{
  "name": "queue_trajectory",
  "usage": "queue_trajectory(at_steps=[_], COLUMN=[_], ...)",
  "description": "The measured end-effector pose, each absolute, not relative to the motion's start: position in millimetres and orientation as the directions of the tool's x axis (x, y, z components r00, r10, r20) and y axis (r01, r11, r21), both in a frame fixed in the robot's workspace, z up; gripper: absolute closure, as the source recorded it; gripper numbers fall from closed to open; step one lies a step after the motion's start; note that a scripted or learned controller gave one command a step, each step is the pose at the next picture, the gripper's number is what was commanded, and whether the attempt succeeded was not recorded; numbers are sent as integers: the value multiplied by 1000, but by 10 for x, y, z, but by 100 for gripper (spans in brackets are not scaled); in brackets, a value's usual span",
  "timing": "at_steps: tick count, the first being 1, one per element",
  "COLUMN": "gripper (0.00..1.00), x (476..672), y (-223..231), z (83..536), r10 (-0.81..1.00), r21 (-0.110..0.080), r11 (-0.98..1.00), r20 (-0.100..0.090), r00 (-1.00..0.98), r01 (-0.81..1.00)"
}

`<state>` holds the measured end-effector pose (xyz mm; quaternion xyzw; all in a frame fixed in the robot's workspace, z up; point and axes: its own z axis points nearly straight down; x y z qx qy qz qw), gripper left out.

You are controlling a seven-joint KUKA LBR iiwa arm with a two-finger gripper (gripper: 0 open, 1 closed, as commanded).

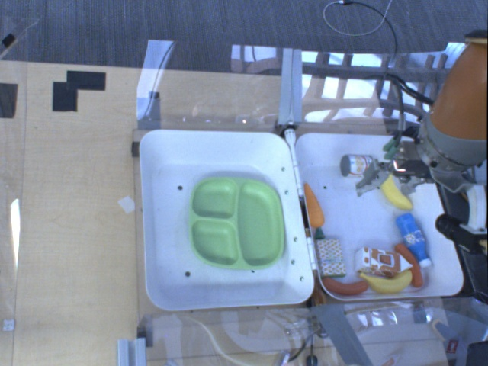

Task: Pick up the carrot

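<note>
The carrot (313, 207) is orange with a green stub at its lower end. It lies lengthwise against the left wall of the right bin (451, 280). My gripper (373, 180) hangs over the upper middle of that bin, to the right of the carrot and well apart from it. It sits just below a small silver can (354, 164) and beside a yellow banana (397, 194). Nothing shows in its grasp.
The left bin (164, 280) holds a green divided plate (236, 221). In the right bin's lower part lie a checkered packet (330, 256), a red sausage (345, 287), a second banana (389, 282), a small carton (383, 260) and a blue bottle (412, 236).
</note>
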<state>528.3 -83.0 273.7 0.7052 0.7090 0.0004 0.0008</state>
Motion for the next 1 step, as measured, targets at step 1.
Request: queue_trajectory(at_steps=[1], gripper=[0], x=[5289], y=[-1295], z=[889], r10=[937], r21=[9], r11=[-351], r20=[3], r00=[351], r01=[936])
